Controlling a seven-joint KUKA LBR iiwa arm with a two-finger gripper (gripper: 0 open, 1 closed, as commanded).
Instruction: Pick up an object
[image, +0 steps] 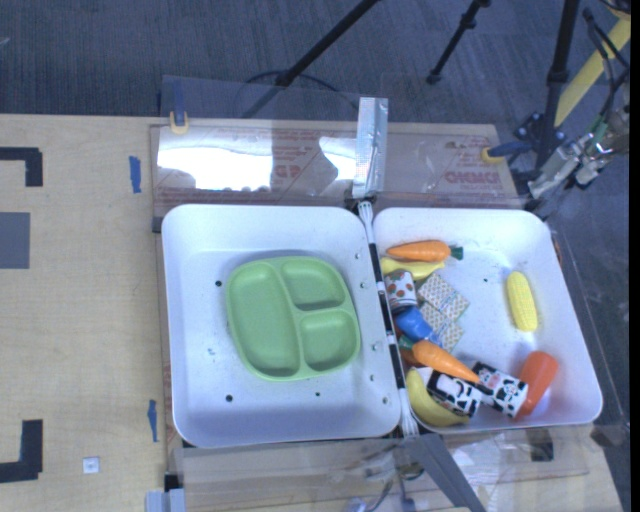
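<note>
Black-and-white cow toy beside orange carrot; no legible writing.

Left bin: green divided plate. Right bin: two carrots, corn, toys piled along its left wall.

Blurred pale grey hardware with cables, far right; cannot identify.

Pale green divided plate in white left bin. White right bin: two orange carrots, yellow corn, black-and-white cow-patterned toy, blue piece, checkered tan packet, possibly a cracker.
</note>
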